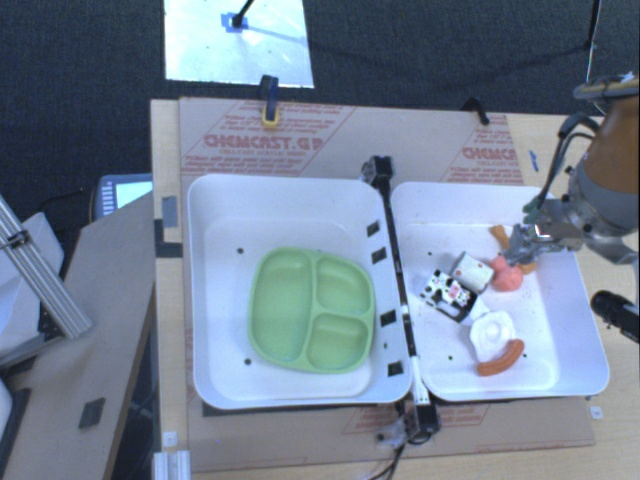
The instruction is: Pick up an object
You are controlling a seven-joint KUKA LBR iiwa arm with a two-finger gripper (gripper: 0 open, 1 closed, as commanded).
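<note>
Two shallow white bins sit side by side on a bench, seen from above at a slant. The left bin (pixel 210 268) holds a pale green plate (pixel 312 310) with three compartments, lying flat near the bin's middle.

The right bin (pixel 570 368) holds several small things. A pink rounded object (pixel 507 274), smooth and blob-like, lies towards the far right of the bin. Just to its left is a small white block (pixel 470 270), and touching that block on its left is a black-and-white printed box (pixel 447 294), tilted; its markings are too small to read. Nearer the viewer lies a white toy fried egg (pixel 491 333), and just beside it, nearer still, an orange-brown sausage-shaped piece (pixel 500 359). A small orange piece (pixel 498 235) lies at the far side, just left of the arm.

The grey arm with its orange band reaches in from the right. Its gripper (pixel 522 249) hangs above the far right part of the right bin, directly over or touching the pink rounded object; whether the tool is parted or clamped cannot be told.

Beneath the bins lies a cardboard sheet (pixel 330 133) printed in red with the word "CHEMCAST" followed by letters that look like "GP". A yellow-and-black clamp (pixel 270 103) holds its far edge.
</note>
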